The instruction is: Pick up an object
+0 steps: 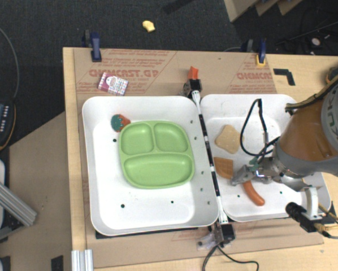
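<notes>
Green, a three-part plate [156, 154] lies in the left bin [101, 196], a small round toy [120, 122] just beside its upper left corner. In the right bin [225, 103] the pincer [241, 177] sits low between a brown slice [223, 166] and a sausage [254, 194]; whether it is clenched or released, I cannot tell. A tan bread piece [228, 138] lies above

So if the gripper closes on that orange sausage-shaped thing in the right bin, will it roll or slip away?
The sausage looks round and smooth, so it may roll sideways or squirt out. It lies flat on the right bin floor just below the gripper, probably light.
</notes>
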